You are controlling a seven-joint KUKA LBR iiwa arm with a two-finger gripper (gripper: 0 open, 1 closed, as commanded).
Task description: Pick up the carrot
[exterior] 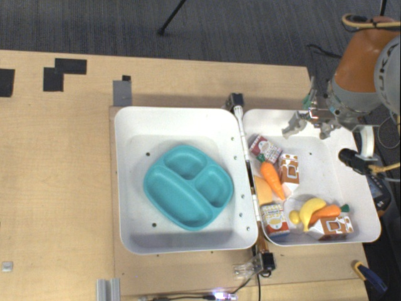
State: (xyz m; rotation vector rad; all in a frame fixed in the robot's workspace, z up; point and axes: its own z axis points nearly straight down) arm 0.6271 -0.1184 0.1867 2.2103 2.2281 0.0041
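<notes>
- Here the carrot [271, 179] lies in the right bin [338, 168], near its left wall, beside small cartons.
- The end effector [311, 125] hovers over that bin's far edge, fingers spread, pinching nothing.
- A teal plate [188, 187] sits in the left bin [135, 168].

The carrot [271, 178] is hemmed in along the left side of the right bin [351, 168]: a small carton [289, 168] touches it on the right, a wrapped packet [264, 148] lies just above its tip, and another carton [274, 218] sits just below. The bin wall stands close on its left. Access from above is unobstructed. The upper and right-hand floor of this bin is bare. In the left bin [131, 168], a teal tray [188, 185] occupies the centre.
</notes>
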